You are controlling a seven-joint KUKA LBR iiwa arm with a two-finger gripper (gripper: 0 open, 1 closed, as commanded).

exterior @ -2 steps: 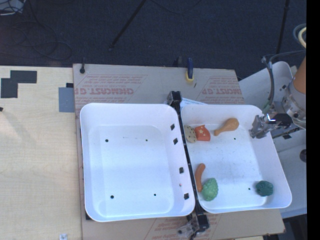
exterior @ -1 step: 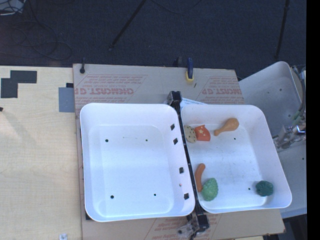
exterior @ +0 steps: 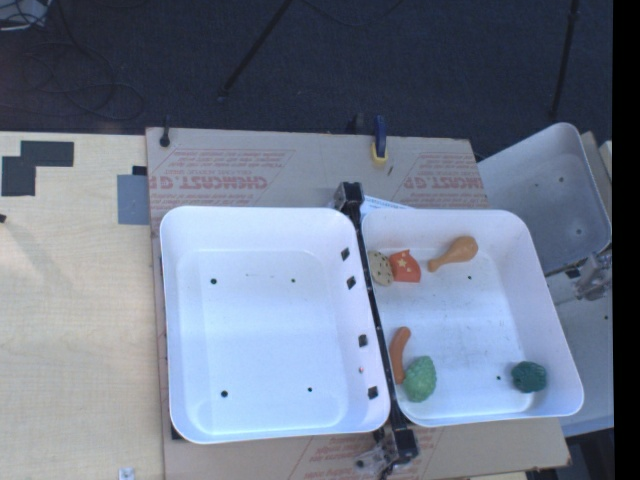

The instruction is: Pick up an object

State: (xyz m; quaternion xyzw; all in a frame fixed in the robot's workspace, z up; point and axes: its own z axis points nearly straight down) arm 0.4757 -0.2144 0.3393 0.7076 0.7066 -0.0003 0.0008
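Several small toys lie in the right bin (exterior: 545,298). A tan drumstick (exterior: 455,253) rests near its far wall. Beside it to the left sit a red piece (exterior: 404,266) and a round beige piece (exterior: 379,265), touching each other against the divider. Nearer the front, an orange sausage shape (exterior: 399,353) lies along the left wall, with a light green lump (exterior: 420,378) touching its lower end. A dark green ball (exterior: 529,376) sits alone in the front right corner.
The left bin (exterior: 180,318) stands beside the right one, joined by black clips (exterior: 351,282) along the shared rim. Both rest on a cardboard sheet (exterior: 250,173). A grey metal plate (exterior: 555,183) rises at the right. A blue-and-yellow clamp (exterior: 379,140) holds the cardboard's far edge.
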